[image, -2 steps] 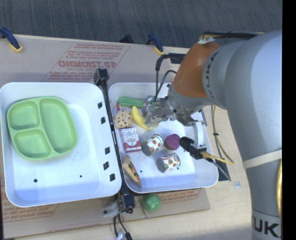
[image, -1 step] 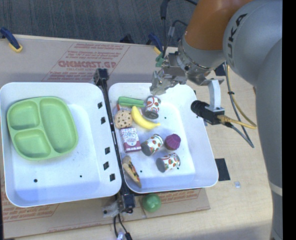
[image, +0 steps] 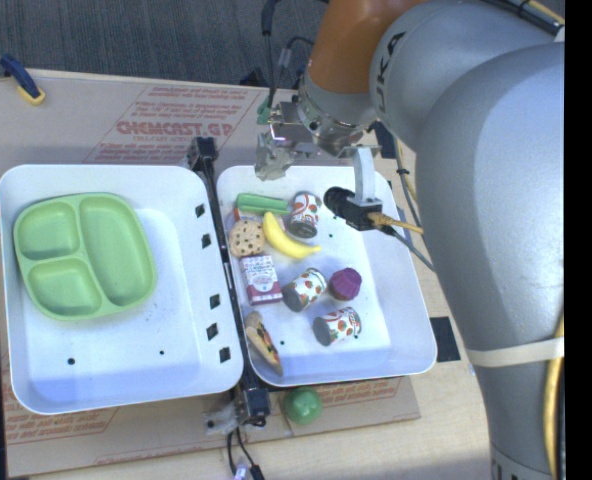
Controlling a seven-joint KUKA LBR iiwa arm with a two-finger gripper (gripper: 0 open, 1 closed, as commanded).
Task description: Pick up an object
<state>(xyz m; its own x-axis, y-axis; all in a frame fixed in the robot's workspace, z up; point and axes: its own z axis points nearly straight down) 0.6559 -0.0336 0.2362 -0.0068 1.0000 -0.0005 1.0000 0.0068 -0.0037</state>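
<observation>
Starting at the left bin, there's a green divided plate sitting alone, well apart from the action. Across the divider to the right bin, the clutter begins: a cookie and a small pink carton just right of the divider, a sandwich-like piece near the front corner, a green stick at the back. The banana lies in the middle of it all, and I'd call it the likeliest pick: light, probably stiff plastic, smooth and curved, so best pinched across its middle where it's thickest. Trouble is, a little can touches its upper end and the cookie crowds its left. Further right of the banana sit two more cans and a purple fruit. The gripper hovers over the bin's back rim, above the green stick; fingers open or clenched, I cannot tell, nothing visibly between them.
</observation>
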